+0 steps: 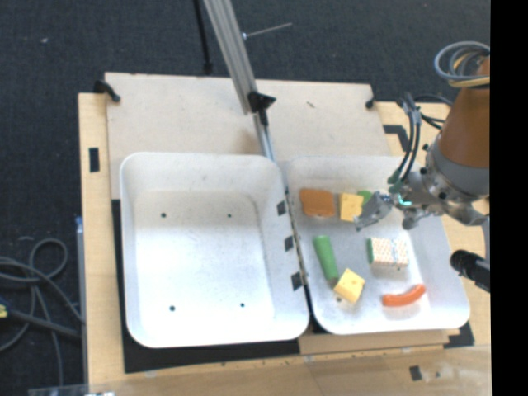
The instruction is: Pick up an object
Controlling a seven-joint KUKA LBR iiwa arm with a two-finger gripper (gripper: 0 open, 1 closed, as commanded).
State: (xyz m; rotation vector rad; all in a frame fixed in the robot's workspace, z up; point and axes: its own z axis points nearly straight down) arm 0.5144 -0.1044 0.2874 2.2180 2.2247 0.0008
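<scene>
At right of centre, the gripper (373, 210), fingers apart, nears crowded yellow block (351, 207); it may nudge orange block (318, 203)

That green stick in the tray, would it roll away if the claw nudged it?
The green stick looks rounded like a cylinder, so a sideways nudge would probably roll it. It lies flat, so tipping seems unlikely. It looks small and probably light.

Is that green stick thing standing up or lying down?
Lying down. The green stick rests flat along its length on the floor of the right bin, between the orange block and a yellow cube.
</scene>
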